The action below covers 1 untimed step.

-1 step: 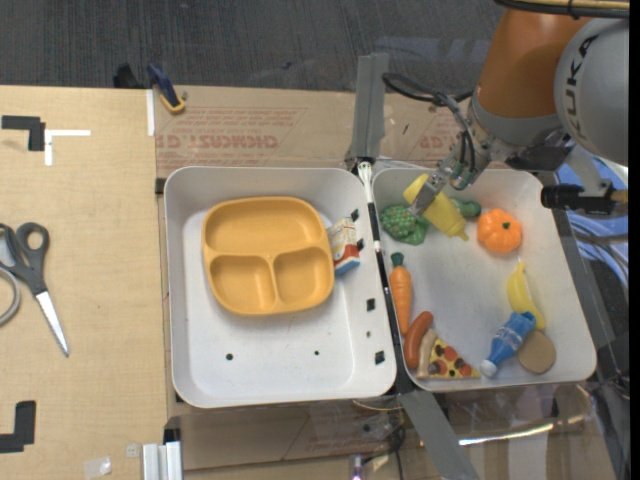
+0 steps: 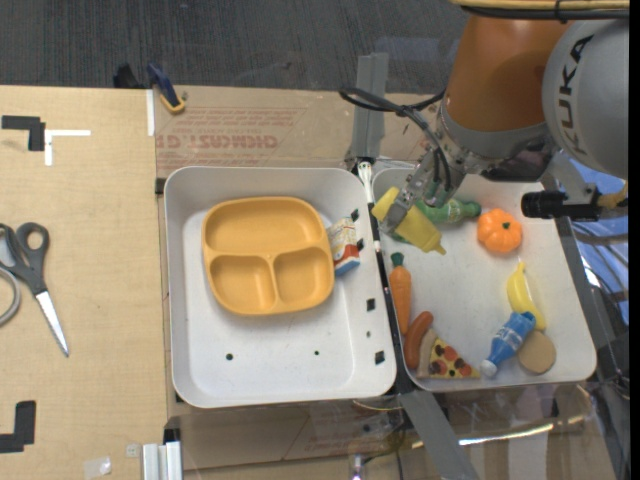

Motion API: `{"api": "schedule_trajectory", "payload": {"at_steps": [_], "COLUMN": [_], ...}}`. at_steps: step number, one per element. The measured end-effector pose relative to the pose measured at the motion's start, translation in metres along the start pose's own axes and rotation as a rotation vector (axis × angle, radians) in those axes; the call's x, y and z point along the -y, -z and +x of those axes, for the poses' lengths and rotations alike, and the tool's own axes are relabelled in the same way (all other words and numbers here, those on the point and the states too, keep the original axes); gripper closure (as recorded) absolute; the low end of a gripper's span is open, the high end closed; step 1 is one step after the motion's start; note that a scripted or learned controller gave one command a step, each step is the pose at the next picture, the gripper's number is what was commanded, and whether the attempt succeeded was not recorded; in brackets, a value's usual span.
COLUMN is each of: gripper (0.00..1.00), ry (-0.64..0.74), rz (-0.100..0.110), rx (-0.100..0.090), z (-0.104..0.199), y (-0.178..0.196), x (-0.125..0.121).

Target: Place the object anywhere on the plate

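1. The gripper is hanging low over the left rim of the right bin, its fingers closing around a yellow mustard bottle; the bottle is sitting between them, tilted with its nozzle pointing down-right, so it seems to be grasped and lifted clear of the floor rather than lying there.
2. Just beside it a green toy is lying, and an orange pumpkin is resting a little farther right.
3. Lower in that bin a carrot, sausage, pizza slice, blue bottle, banana and a brown biscuit are waiting, spread apart for easy picking.
4. The yellow divided plate is sitting in the left bin, near the shared wall, presumably keeping the carry short; a small white-and-red toy is touching its right edge.
5. On the arm, "KUKA" is showing partly; mirrored print on the cardboard is reading unclearly.
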<state>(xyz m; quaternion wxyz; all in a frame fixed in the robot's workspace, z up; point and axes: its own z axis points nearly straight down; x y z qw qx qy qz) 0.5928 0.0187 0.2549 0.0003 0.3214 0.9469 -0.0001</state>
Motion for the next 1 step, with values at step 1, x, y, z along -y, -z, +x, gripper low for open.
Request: {"api": "schedule_trajectory", "payload": {"at_steps": [1], "gripper": [0.0], "ry": [0.0], "rz": [0.0], "rx": [0.0], "z": [-0.0001], "y": [0.0], "x": [0.0001]}}
